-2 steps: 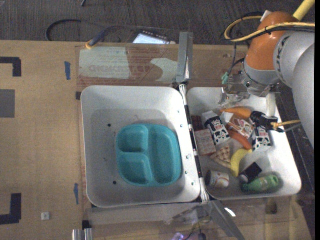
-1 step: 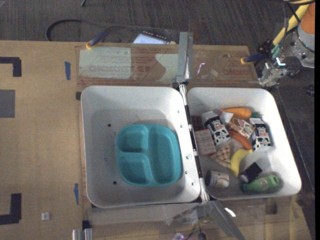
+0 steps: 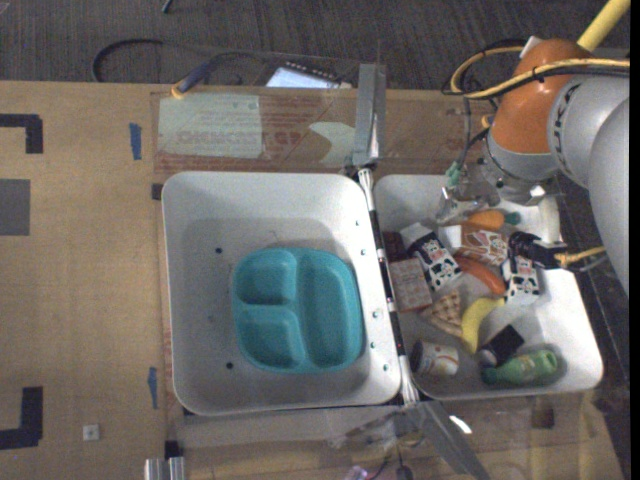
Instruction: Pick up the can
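The can is a small cylinder with a pale end. It lies in the right bin near the front left corner, beside a yellow banana. My gripper hangs over the bin's far left part, below the orange wrist band. It is well behind the can, with several items between them. Nothing can be seen held in it.
The right bin is crowded: cow-patterned cartons, an orange carton, a carrot-like piece, a brown box and a green bottle. The left bin holds a teal divided tray.
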You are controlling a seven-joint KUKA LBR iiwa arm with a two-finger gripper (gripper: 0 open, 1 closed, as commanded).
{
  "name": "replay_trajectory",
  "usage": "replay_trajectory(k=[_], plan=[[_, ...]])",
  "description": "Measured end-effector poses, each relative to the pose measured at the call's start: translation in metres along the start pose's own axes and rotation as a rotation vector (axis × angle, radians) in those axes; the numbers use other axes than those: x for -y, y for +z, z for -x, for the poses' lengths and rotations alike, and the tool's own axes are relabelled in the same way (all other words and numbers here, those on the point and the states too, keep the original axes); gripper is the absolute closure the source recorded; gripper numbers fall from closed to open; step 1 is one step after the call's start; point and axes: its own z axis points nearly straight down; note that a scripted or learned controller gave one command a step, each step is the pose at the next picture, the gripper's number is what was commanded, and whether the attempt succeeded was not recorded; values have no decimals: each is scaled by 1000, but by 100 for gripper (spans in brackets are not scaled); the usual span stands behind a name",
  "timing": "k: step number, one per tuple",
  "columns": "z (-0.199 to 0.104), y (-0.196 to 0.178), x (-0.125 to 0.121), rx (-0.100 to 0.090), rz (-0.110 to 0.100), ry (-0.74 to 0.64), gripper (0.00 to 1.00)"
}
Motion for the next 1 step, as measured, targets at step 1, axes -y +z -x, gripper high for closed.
replay_trajectory(k=[1], plan=[[55,-135,4,1,-2,273,100]])
